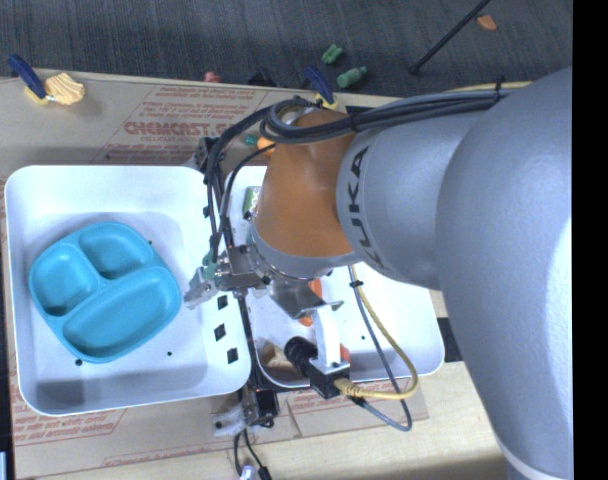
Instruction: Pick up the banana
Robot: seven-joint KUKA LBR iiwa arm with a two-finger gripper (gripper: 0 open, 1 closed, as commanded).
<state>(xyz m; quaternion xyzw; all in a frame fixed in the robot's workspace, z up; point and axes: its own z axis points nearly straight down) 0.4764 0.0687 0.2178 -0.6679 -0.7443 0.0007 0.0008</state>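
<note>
1. Banana: I cannot make it out anywhere; the arm [384, 218] covers most of the right bin [424, 343], so it may lie hidden beneath.
2. Gripper [294, 313] sits low inside the right bin, near the wall shared with the left bin [24, 268]; whether it is open or holding anything, I cannot tell.
3. Left bin carries a blue divided tray [104, 288], well apart from the gripper.
4. Judgement: the pick looks mid-attempt, with no lift confirmed; grasping and raising remain.
</note>
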